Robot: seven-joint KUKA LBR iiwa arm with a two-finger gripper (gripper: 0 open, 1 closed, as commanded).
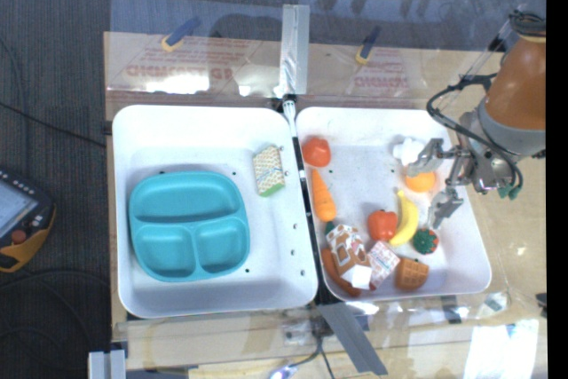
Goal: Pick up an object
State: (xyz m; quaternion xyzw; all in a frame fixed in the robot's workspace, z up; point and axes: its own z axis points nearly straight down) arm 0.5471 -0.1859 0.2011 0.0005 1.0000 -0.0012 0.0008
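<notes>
Jaws apart on the grey two-finger gripper [441,182], nothing between them, low over the right shallow white bin [475,278], about on the small orange round toy fruit [422,182].

To do this well: pick 1 target, likely that orange fruit or the yellow toy banana [406,221] just below; centre the jaws on it, drop straight, close, lift clear of the red toy tomato [382,225] touching the banana. Hard to read: gripper height above the bin floor, the white object [407,150] beside the upper finger, and the jumbled toys at the bin's near edge.
</notes>
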